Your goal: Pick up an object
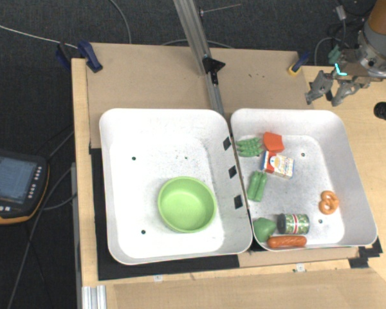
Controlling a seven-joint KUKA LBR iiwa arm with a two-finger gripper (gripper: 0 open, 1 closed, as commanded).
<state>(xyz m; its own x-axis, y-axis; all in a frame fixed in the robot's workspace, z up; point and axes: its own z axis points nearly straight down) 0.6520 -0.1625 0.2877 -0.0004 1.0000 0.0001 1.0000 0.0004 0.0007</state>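
The task named no particular object, so I looked over the right bin (347, 140), where everything graspable lay. Near its middle sat a small juice carton (279, 165), lying tilted, touching an orange block (273, 141) just above it. I judged the carton light and fairly stiff, with flat sides that would take a pinch across its narrow width, though thin card could dent. To its left lay a green ridged piece (248, 148) and a green pickle-like piece (257, 187), both probably light plastic, smooth and apt to roll. Along the near wall sat a dark can with a green label (292, 223) on its side, a sausage-shaped toy (287, 241) touching it from below, and a green rounded piece (264, 228) beside them; the can looked the heaviest and the most slippery. A pretzel (329, 202) lay apart near the right wall, with open space around it, and I judged it the easiest to reach.

The left bin (116, 140) held a green bowl (186, 204).

The tool (330, 90) hung over the table (257, 76) beyond the right bin's far edge, well apart from every object, its fingers spread with nothing between them.
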